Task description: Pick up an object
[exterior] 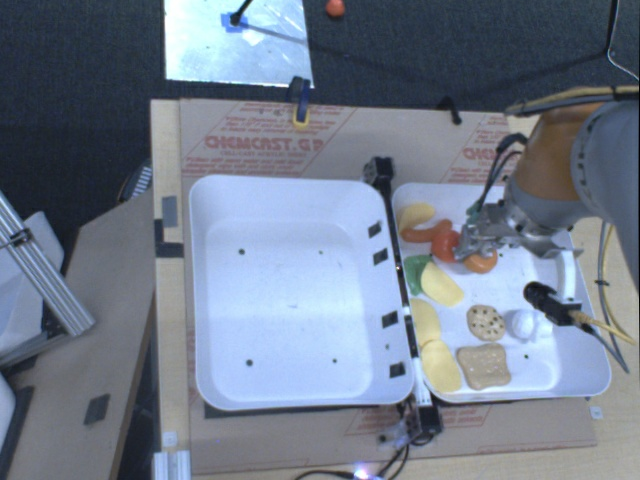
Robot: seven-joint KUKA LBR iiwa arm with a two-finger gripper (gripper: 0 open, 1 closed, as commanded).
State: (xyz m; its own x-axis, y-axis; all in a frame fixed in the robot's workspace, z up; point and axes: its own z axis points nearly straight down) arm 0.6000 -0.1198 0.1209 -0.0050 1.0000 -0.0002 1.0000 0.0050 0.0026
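The square cracker (485,366) lies nearest, in the right bin (585,368). The claw (472,245) hangs low over red and orange pieces (440,236), perhaps touching them; its metal hides whether it is apart or clamped.

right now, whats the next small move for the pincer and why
Probably a short straight descent, then close. The pincer sits low in the right bin, right over the red and orange pieces, with a yellow piece just below them in the view. Nothing shows as gripped yet, and whether it is actually touching them can't be told from this angle.
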